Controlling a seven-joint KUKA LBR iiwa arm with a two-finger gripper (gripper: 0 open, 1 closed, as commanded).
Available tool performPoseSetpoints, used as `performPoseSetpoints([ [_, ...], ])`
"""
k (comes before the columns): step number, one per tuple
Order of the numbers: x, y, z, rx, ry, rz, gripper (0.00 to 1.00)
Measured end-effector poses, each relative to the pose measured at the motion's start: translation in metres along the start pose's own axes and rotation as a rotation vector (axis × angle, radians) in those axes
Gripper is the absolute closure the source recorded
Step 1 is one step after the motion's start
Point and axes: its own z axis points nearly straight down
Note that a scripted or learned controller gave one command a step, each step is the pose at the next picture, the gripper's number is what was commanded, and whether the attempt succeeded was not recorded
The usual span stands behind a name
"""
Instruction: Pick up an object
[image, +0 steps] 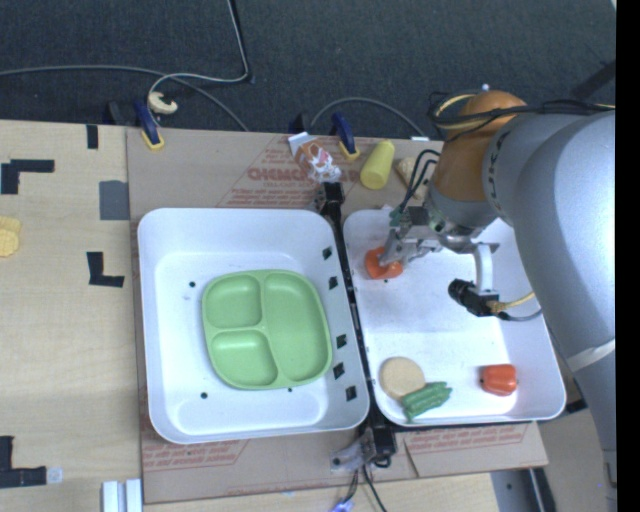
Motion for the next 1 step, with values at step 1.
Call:
performPoseSetpoints([
  [1, 0.0496, -0.0406, -0.0899, 0.0, 0.003, 0.0, 1.0],
])
